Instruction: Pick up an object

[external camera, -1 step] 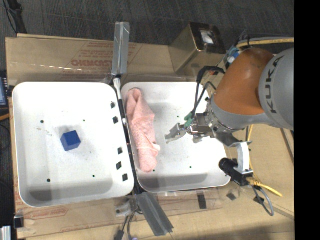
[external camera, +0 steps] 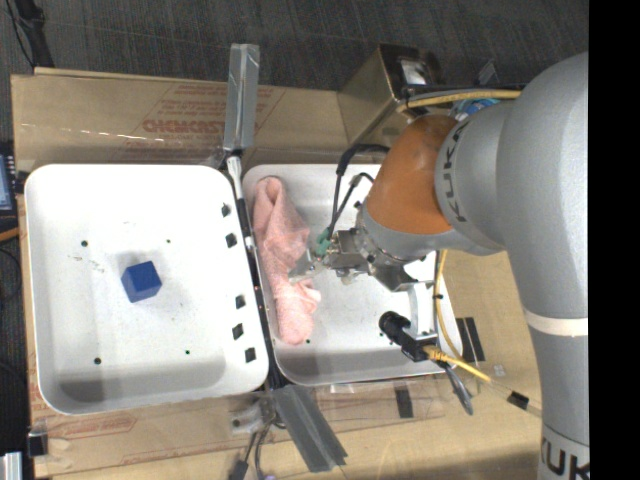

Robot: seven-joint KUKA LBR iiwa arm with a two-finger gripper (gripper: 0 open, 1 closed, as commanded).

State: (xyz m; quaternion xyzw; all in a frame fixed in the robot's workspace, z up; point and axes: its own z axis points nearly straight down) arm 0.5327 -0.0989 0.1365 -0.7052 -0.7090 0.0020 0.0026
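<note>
Reaching into the right bin (external camera: 400,373), the hand (external camera: 318,258) meets the soft, limp cloth (external camera: 278,238); grip state unclear; pinch a fold.

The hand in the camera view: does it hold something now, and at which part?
It cannot be told. The hand sits at the right edge of the pink cloth in the right bin, but a grip is not visible.
</note>
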